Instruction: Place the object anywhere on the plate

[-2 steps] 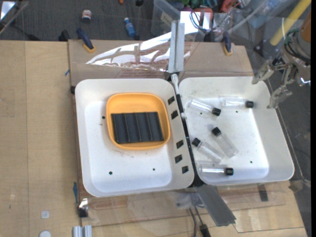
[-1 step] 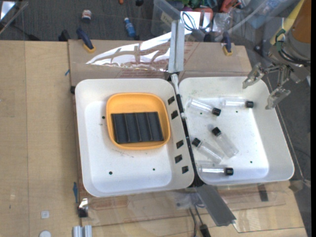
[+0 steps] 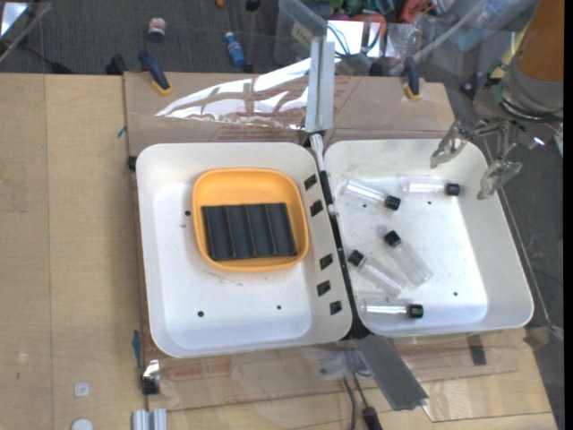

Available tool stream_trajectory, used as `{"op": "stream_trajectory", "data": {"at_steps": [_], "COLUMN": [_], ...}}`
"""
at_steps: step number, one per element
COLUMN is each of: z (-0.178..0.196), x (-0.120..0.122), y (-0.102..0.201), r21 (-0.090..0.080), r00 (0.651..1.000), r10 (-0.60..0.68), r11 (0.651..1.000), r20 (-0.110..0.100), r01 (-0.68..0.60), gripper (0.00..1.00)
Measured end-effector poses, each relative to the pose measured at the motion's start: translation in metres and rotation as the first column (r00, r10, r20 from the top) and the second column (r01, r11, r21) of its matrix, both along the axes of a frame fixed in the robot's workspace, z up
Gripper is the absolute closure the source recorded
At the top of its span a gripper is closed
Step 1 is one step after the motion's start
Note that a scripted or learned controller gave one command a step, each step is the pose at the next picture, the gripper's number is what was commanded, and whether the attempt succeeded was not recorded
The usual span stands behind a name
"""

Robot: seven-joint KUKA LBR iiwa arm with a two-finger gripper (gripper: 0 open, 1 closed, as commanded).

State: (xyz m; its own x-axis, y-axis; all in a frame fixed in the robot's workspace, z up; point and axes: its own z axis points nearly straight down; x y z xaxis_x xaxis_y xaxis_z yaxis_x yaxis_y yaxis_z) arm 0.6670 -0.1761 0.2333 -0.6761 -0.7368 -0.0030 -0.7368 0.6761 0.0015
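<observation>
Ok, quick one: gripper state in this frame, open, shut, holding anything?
Gripper: open, fingers spread, holding nothing, at the far right corner of the right bin, above the clear vials.

Arm (image 3: 543, 47) cut off by the right and top edges; just its orange band and wrist in frame. Claw (image 3: 467, 161) at far right of right bin (image 3: 501, 276), thin metal fingers (image 3: 445, 149) too small to read closely. Clear vials (image 3: 405, 263) in that bin nearly vanish against white; outlines uncertain. Storage tub (image 3: 376, 12) at far edge cropped, contents a jumble.
</observation>
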Motion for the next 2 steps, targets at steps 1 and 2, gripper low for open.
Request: {"op": "stream_trajectory", "data": {"at_steps": [1,2], "z": [0.004,0.004], "x": [0.001,0.002], "y": [0.004,0.017], "r21": [-0.001,-0.002], "r00": [0.989,0.853], "r10": [0.149,0.522], "r11": [0.989,0.853], "r20": [0.005,0.007], "r01": [-0.149,-0.522], "gripper": [0.0,0.0]}}
